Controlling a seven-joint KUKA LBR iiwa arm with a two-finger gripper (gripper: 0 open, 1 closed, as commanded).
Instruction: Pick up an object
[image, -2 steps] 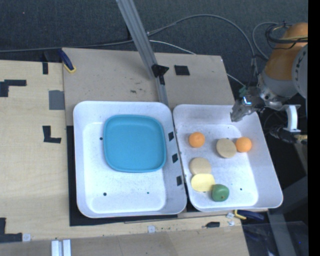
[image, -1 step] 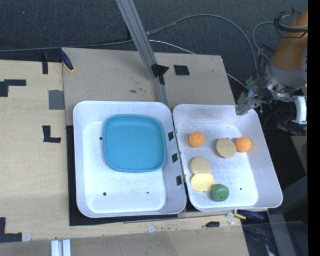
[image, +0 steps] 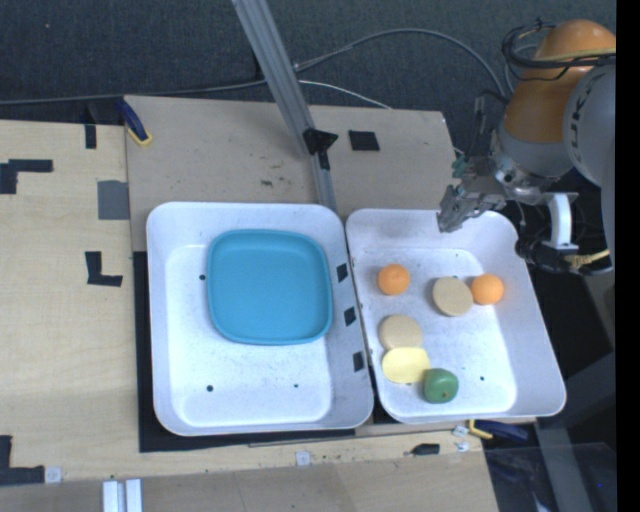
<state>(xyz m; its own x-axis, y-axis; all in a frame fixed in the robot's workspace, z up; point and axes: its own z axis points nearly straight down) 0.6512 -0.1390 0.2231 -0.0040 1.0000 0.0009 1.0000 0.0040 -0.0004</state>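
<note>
The right bin (image: 520, 330) holds several small pieces: an orange ball (image: 393, 279), a second orange ball (image: 487, 289), a tan disc (image: 452, 296), a beige disc (image: 400, 330), a yellow piece (image: 404, 364) and a green ball (image: 439, 385). My gripper (image: 455, 214) hangs over the far edge of the right bin, above and beyond the tan disc, apart from every piece. Nothing shows between its fingertips.
The left bin (image: 180, 380) carries a blue square plate (image: 269, 286). A grey metal pole (image: 295, 100) slants up from between the bins at the back. Black cables run behind the bench, and the arm's body (image: 560, 90) fills the upper right.
</note>
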